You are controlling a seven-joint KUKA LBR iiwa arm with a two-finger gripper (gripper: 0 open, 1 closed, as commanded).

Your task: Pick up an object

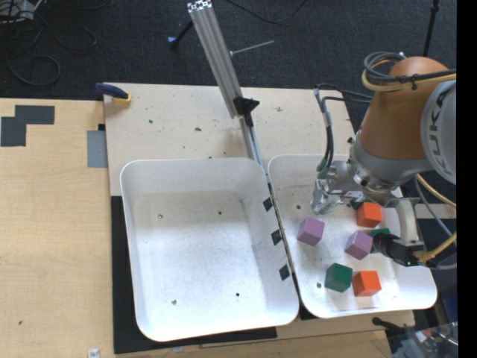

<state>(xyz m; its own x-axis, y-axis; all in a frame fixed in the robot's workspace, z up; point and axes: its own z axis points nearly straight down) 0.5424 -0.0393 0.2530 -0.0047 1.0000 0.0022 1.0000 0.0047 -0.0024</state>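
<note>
The gripper (323, 203) hangs over the right bin (292, 171), its metal fingers pointing down just above and to the right of the nearer purple cube (311, 230). Whether those fingers are parted or closed cannot be told from this slant, and nothing is visible between them.

The arm (406, 125) enters from the right, its rounded orange band bulking above the grey wrist, with black cables looping from the wrist up past the gripper.

Taking the nearer purple cube as the landmark: a second purple cube (359, 244) lies to its right, apart from it. An orange cube (368, 215) sits farther right and a little higher, close under the wrist. A green cube (338, 277) lies below and to the right, and a second orange cube (366, 283) rests just beside that green one on its right. All five sit on the floor of the right bin.

To the left of the purple cube, past the shared rim with its small black clips, spreads the left bin (149, 171), its white floor speckled with dark spots. Both bins rest on a pale speckled board (179, 118). A slanted aluminium bar (216, 51) rises from between the bins toward the top. A light wooden tabletop (52, 222) lies at far left, and dark carpet (313, 21) with cables fills the background.
</note>
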